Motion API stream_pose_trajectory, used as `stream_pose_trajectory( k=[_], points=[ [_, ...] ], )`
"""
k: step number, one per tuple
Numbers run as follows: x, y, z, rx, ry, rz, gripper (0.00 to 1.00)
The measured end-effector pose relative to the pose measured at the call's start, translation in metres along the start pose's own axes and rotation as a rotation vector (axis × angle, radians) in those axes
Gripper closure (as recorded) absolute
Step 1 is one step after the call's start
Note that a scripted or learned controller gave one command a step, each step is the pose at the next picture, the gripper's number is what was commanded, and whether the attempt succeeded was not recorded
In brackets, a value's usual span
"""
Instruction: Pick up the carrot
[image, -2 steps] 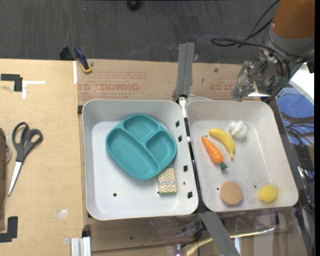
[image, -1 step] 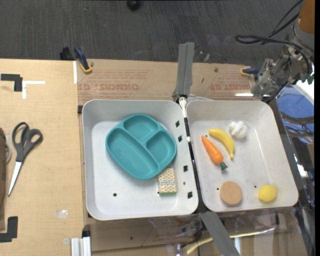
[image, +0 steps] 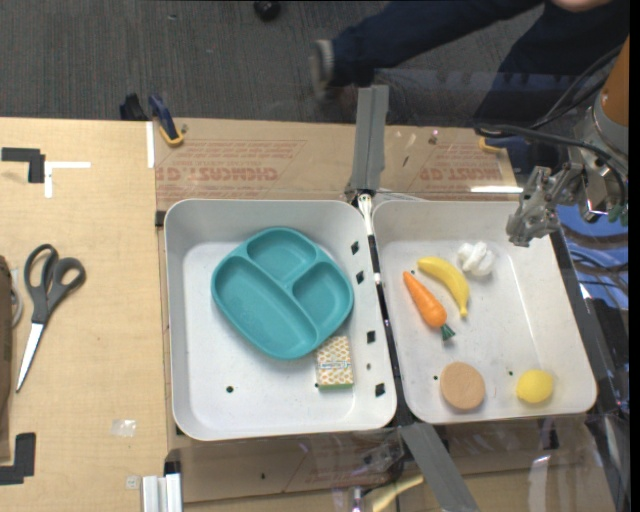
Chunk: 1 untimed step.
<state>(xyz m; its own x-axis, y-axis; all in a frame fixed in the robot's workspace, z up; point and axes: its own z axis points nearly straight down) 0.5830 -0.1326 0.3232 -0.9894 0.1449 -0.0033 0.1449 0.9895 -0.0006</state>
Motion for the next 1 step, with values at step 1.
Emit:
stream_pose_trajectory(
  k=[1],
  points=[
    [-0.0034, -0.0407, -0.0166, 0.000, -0.001, -0.074, 1.00]
  ],
)
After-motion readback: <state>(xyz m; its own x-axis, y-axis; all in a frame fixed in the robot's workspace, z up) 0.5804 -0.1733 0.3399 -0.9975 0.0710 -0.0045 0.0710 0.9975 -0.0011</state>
